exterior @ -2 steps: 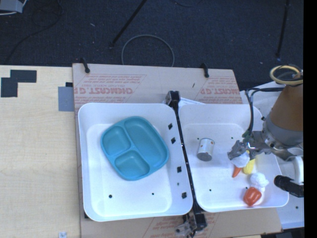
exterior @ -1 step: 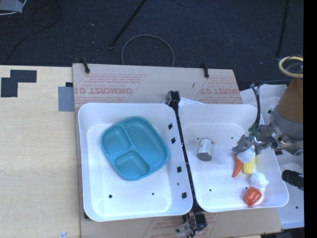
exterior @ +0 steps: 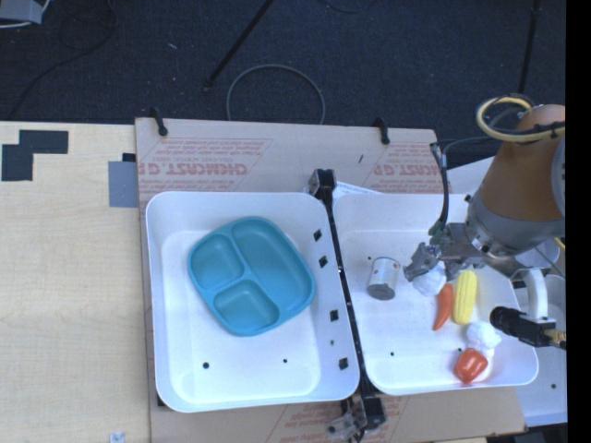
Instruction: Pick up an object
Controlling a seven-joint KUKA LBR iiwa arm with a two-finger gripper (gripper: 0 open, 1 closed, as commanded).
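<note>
Desk [exterior: 74, 275] carries two white bins; we see the tool [exterior: 427, 261] low in the right bin [exterior: 406, 377], can't tell its grip state, metal can [exterior: 382, 278] just beside it.

Arm [exterior: 522, 187] reaches in from right, wrist bent down, tool [exterior: 428, 261] low.

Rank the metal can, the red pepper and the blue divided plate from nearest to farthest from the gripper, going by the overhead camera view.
Measured from the gripper, in the right bin:
1. Metal can, just to its left in the same bin.
2. Red pepper, toward the right bin's front corner.
3. Blue divided plate, over in the left bin.
</note>
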